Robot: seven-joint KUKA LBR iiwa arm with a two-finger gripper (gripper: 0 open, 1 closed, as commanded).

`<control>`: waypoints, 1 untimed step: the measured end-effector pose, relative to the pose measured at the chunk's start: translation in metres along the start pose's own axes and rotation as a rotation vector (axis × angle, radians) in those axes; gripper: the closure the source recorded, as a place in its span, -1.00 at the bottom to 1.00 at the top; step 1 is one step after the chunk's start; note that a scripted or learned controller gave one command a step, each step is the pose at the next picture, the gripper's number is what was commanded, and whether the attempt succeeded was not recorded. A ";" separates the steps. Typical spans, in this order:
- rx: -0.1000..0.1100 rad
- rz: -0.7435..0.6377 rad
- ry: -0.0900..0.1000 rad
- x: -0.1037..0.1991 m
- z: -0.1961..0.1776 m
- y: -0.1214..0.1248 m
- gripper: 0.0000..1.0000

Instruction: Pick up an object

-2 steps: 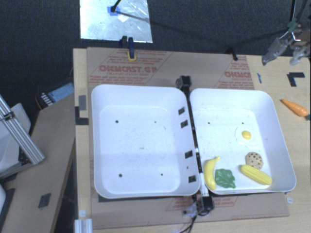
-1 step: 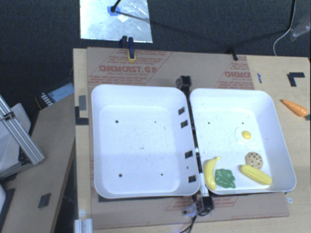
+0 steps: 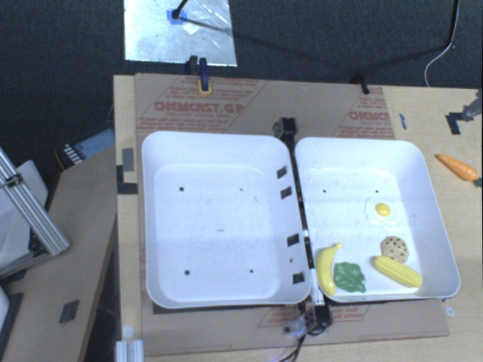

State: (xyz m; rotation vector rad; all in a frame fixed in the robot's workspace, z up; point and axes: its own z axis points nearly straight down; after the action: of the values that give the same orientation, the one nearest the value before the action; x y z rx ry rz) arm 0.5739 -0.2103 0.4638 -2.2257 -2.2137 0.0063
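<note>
The tabletop [image 3: 317,104] carries two white bins touching side by side. The left bin [image 3: 151,202] sits at 9 o'clock and the right bin [image 3: 355,145] at 3 o'clock. A shiny foil sheet [image 3: 181,21] lies on the dark floor at 12 o'clock.

The toy foods are grouped in the right bin:
- A banana [image 3: 326,270] lies at the bin's 7 o'clock corner.
- A green leaf [image 3: 349,277] touches the banana.
- A corn cob [image 3: 398,271] lies at 5 o'clock.
- A cookie [image 3: 394,248] sits just beside the cob at 12 o'clock of it.
- A fried egg [image 3: 382,210] lies apart toward 3 o'clock.

A carrot [image 3: 457,167] rests on the tabletop outside the bin at 2 o'clock. A grey sliver of the gripper [image 3: 474,110] shows at the frame's 3 o'clock edge, well apart from the foods. I cannot tell whether it is released or clenched.
</note>
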 end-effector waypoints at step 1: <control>-0.016 -0.004 -0.004 0.002 -0.077 -0.063 -1.00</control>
State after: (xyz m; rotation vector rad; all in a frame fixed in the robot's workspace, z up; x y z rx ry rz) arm 0.5112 -0.2076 0.5412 -2.2312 -2.2280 -0.0075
